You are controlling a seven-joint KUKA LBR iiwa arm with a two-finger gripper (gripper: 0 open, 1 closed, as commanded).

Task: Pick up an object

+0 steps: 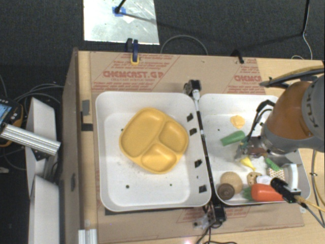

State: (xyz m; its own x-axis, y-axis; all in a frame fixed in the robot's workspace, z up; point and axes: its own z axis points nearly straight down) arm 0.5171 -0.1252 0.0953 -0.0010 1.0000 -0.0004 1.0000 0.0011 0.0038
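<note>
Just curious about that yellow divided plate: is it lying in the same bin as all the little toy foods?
No, the yellow divided plate lies alone in the left bin, while the toy foods sit in the right bin.

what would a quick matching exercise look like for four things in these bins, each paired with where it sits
Things:
1. yellow divided plate
2. green block
3. orange carrot toy
4. gripper

Places:
A. near edge of the right bin, towards its right corner
B. middle of the left bin
C. low in the right bin, just below the green block
D. right bin, left of the arm's wrist, above the gripper

Pairs: 1-B, 2-D, 3-A, 4-C
</note>
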